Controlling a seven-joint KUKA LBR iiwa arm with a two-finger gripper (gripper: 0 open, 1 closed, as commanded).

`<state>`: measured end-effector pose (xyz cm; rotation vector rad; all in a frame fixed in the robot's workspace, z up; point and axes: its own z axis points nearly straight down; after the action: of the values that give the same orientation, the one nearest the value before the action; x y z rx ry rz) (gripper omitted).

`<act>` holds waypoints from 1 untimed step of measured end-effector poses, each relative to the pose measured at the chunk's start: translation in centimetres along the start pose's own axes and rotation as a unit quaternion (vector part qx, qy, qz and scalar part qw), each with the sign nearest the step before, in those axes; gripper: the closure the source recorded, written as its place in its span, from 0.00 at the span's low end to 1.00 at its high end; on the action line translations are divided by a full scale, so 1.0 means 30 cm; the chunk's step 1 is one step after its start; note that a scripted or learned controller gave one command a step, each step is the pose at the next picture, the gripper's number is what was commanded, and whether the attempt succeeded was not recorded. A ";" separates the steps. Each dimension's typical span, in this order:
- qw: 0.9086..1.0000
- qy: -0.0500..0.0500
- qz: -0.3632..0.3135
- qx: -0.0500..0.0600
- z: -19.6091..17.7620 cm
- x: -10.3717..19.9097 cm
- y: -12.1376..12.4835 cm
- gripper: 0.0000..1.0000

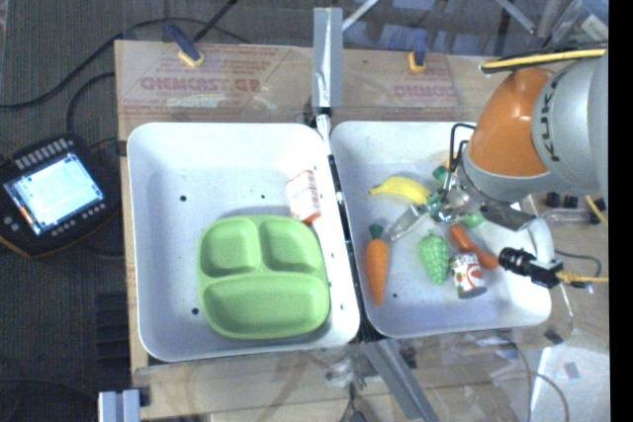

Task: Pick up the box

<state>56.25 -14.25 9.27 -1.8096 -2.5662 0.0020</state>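
My claw (433, 211) hangs low over the right-hand shallow white bin (514, 311), under the orange band of my grey arm, and I cannot tell whether it is wide or narrow from this angle. Nothing can be seen gripped in it. Just beside it, on the side toward the other bin, lies a curved yellow banana (399, 188). Just in front of the claw, toward the bench's near edge, sit a bumpy green toy fruit (433, 258), a short orange-red piece (462, 238) and a small can with a red label (469, 275). A little further from the claw lies a long orange carrot (377, 268), near the wall between the bins.

Across that wall, well apart from my claw, the small white-and-orange cardboard box (304, 196) lies in the left-hand white bin (168, 173), close against its right wall. Further out, a green divided plastic plate (264, 278) touches the box's near end
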 end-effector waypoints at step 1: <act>1.000 0.000 0.006 0.000 -0.189 -0.147 -0.164 0.00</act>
<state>53.13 -20.06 14.93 -1.8246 -2.5565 0.0030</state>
